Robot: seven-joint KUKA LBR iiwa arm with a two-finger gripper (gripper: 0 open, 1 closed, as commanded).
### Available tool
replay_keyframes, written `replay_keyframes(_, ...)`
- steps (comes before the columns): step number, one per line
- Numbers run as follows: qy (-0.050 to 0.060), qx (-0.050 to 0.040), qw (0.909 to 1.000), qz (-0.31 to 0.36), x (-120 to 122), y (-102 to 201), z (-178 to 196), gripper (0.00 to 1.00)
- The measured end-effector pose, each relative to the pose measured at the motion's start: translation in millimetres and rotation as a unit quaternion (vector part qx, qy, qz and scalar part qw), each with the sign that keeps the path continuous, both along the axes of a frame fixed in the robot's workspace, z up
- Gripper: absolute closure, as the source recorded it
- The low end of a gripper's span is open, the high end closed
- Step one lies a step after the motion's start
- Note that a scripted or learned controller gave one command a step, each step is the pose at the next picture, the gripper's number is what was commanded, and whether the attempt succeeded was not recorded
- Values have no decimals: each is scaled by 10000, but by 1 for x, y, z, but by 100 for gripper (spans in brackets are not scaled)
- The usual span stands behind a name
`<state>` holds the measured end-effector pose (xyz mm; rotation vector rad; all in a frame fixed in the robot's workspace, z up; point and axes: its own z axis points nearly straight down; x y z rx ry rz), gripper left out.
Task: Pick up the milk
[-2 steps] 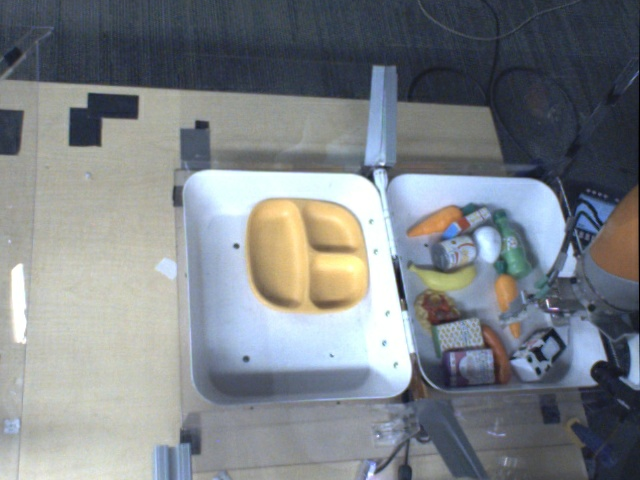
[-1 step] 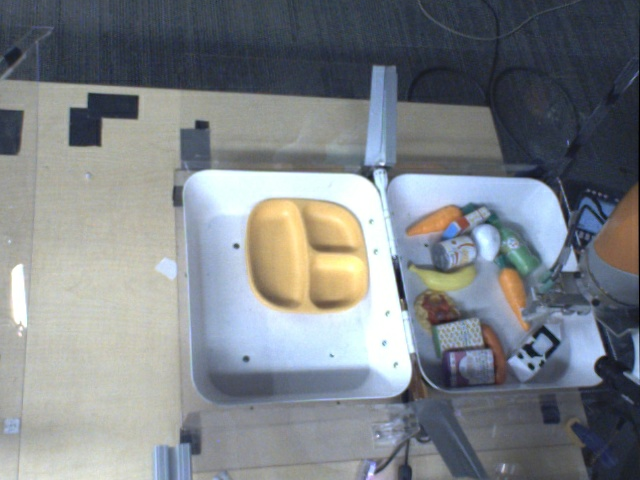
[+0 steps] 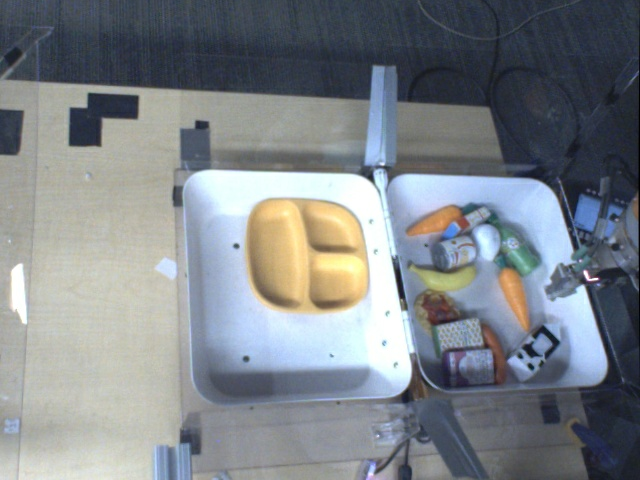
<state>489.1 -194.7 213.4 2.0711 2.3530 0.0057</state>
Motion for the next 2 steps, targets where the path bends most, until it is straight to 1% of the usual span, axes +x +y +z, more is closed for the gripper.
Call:
replay_keyframes(1,1,1,10000,-3,0,0,0,0)
replay_keyframes(2,-1,-5,10000,-69,0,-11,79,0)
